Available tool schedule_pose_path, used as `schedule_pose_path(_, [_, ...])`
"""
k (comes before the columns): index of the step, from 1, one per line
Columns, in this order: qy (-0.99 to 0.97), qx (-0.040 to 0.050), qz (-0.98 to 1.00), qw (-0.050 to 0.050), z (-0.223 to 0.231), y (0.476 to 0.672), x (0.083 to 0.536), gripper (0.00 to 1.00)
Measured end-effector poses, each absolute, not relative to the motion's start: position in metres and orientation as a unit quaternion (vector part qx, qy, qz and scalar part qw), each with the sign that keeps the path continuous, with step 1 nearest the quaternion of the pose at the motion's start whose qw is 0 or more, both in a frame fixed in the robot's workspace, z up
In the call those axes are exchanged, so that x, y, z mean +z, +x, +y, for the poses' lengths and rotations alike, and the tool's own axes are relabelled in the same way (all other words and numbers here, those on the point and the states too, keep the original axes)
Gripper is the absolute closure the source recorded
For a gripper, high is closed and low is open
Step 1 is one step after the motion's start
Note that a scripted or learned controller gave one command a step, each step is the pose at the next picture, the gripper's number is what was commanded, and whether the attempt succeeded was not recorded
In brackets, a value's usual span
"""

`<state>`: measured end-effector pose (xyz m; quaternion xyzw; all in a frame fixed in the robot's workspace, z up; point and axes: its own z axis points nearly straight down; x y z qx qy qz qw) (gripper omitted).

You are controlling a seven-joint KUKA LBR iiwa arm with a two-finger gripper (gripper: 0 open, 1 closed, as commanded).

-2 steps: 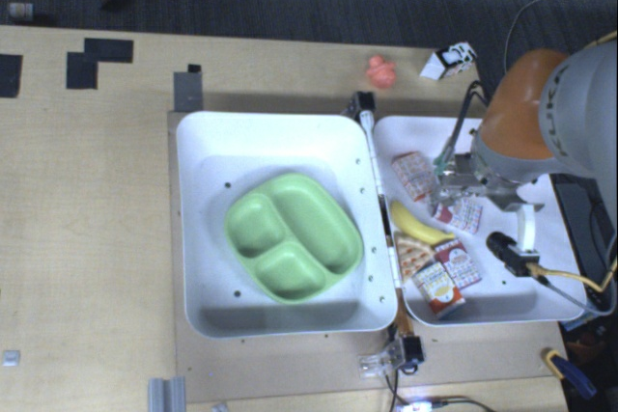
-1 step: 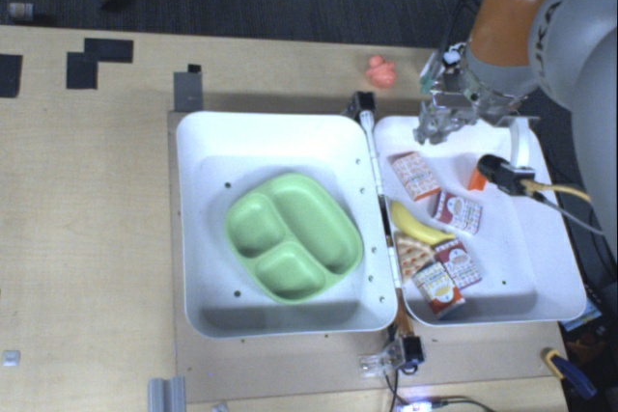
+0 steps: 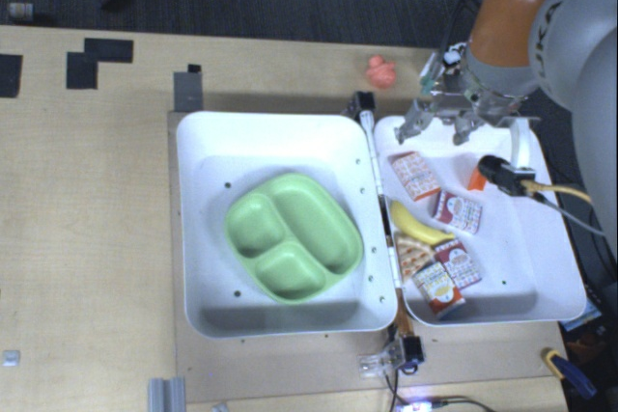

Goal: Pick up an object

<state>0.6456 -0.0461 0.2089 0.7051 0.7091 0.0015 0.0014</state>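
- Spreading across the scene is a pale wooden bench (image 3: 87,236), with dark carpet beyond its far edge and black tape patches (image 3: 97,61) at its far left.
- Two shallow white bins sit touching side by side; the left bin (image 3: 208,304) holds a green divided tray (image 3: 293,234), with bare white floor all around it.
- The right bin (image 3: 555,275) carries the objects: a red-and-white packet (image 3: 415,175), a second packet (image 3: 456,210), a banana (image 3: 419,226) and more packets (image 3: 446,275) crowded along its left wall.
- That bin's right half is bare.
- The gripper (image 3: 446,123) hangs over the right bin's far edge, fingers splayed wide with nothing between them.
- A pink lump (image 3: 382,70) lies on the bench just beyond the bins.
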Motion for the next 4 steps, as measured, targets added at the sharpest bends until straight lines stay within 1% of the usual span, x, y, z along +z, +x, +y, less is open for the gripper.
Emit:
schedule_pose_path(1, [0.706, 0.0036, 0.708, 0.005, -0.094, 0.661, 0.098, 0.0])
schedule_pose_path(2, [0.704, 0.0058, 0.71, 0.006, -0.093, 0.662, 0.11, 1.0])
schedule_pose_path(3, [0.704, 0.0056, 0.71, 0.006, -0.093, 0.662, 0.11, 0.0])
schedule_pose_path(4, [0.703, 0.007, 0.711, 0.008, -0.092, 0.664, 0.121, 1.0])
